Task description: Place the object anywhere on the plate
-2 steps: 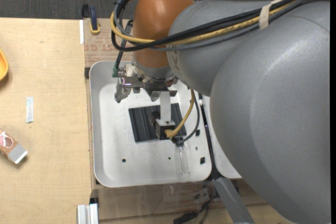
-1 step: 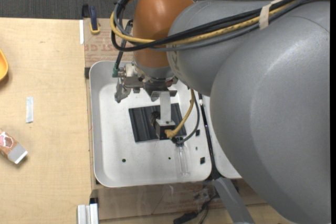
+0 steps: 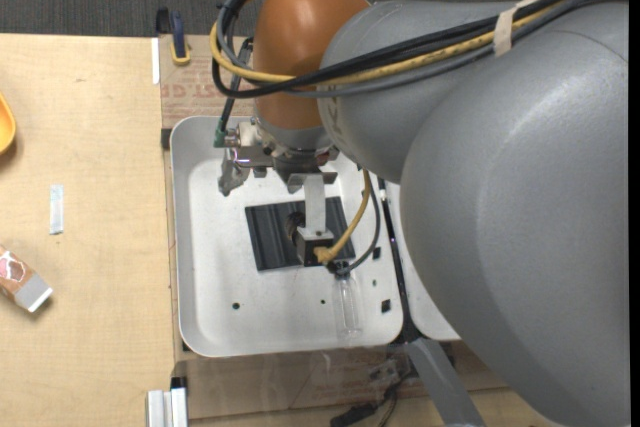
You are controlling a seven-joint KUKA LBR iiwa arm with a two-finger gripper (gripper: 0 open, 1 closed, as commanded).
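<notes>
My gripper (image 3: 262,177) hangs under the orange wrist band, low over the back half of a white bin (image 3: 200,315). A black ribbed rectangular piece (image 3: 272,237) lies flat on the bin floor just in front of the gripper, partly covered by the wrist bracket. A clear plastic tube (image 3: 347,305) lies near the bin's front right. The arm's bulk hides everything to the right, and the finger gap is hidden too. I cannot tell whether anything is held.
Left of the bin is bare wooden bench with an orange item (image 3: 5,127) at the edge, a small pale strip (image 3: 56,210) and a wrapped bar (image 3: 22,282). A blue clamp (image 3: 178,35) sits behind the bin.
</notes>
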